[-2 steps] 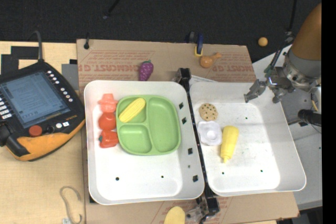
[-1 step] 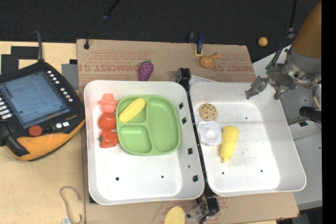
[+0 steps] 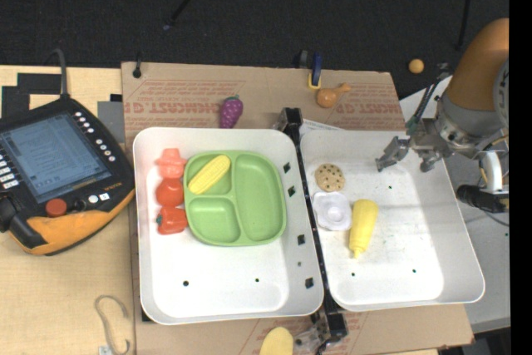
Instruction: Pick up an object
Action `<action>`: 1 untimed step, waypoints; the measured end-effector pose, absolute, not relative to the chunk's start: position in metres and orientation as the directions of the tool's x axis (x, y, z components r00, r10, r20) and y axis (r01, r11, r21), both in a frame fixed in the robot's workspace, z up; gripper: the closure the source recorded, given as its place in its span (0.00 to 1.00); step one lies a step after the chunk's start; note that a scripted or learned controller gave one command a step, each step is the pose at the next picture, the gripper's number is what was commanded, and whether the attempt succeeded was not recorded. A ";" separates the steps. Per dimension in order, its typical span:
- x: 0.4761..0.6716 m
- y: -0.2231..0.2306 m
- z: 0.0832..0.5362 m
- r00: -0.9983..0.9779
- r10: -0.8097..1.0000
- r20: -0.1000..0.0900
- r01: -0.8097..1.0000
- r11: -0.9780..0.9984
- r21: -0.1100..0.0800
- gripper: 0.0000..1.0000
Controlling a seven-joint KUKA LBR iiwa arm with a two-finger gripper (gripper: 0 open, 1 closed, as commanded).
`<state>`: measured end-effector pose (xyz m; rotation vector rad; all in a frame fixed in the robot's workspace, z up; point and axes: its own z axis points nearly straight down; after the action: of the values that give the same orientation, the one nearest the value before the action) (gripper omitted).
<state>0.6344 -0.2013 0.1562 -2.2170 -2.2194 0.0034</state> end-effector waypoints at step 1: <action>0.636 -0.197 0.113 -0.007 1.000 0.002 1.000 0.007 -0.005 0.00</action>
<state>0.6355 -0.1973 0.1133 -2.2107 -2.2256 0.0034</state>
